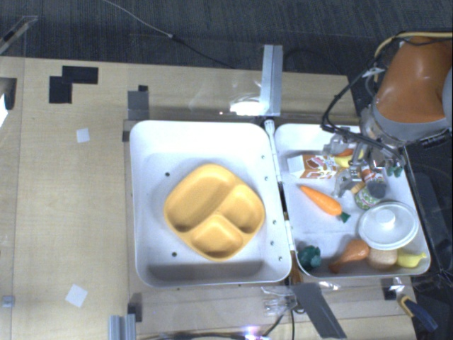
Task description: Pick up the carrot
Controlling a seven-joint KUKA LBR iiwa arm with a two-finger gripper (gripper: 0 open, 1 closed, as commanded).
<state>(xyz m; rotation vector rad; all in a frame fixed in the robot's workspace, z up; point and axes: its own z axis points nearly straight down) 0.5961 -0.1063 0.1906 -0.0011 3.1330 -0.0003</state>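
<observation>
The orange carrot (320, 200) with a green stub at its right end lies slanted on the floor of the right bin (287, 211), near the bin's middle left. My gripper (356, 173) hangs over the upper right part of that bin, just up and to the right of the carrot and apart from it. Its fingers look open, and nothing is held between them. The arm's orange band (414, 76) rises behind it at the right.
The left bin (152, 154) holds a yellow divided plate (214, 210). Around the carrot lie a printed packet (318, 166), a small can (368, 197), a white round bowl (387, 225), a brown pear-shaped toy (350, 253), a dark green piece (308, 255) and a yellow piece (413, 260).
</observation>
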